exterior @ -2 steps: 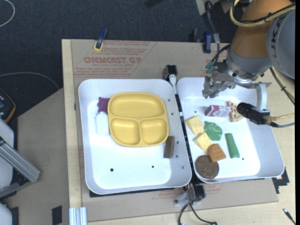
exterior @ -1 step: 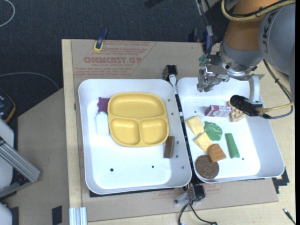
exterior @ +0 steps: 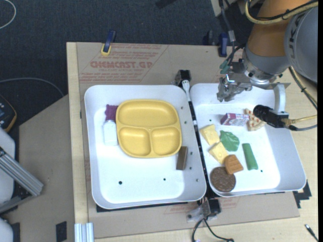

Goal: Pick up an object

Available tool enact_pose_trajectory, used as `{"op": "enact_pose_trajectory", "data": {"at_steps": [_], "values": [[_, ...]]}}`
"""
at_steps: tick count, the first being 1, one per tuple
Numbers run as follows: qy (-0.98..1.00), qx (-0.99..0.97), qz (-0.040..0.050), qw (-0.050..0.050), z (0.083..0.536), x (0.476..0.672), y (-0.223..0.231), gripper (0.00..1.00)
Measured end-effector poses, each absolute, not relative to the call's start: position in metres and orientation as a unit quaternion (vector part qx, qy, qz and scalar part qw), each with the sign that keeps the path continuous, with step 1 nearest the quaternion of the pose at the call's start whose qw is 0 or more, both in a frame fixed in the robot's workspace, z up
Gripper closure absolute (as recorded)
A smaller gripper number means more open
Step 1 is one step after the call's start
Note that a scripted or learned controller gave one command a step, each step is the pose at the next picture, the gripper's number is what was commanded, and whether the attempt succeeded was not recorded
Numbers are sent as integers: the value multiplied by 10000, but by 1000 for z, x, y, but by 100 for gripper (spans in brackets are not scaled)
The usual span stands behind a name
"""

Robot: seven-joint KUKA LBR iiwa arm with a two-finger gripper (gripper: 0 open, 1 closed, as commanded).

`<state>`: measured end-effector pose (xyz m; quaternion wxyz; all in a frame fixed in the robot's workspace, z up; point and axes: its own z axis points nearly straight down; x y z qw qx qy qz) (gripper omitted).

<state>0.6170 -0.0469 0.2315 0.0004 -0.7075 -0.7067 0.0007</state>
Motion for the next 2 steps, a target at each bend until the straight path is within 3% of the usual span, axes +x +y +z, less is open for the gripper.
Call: {"op": "enact_pose_trajectory", "data": {"at_steps": [1,2], "values": [[-7074,-7068,14,18,215,617,-44,100],[-7077,-7065,-13,-17,230,626,-34,100]]}}
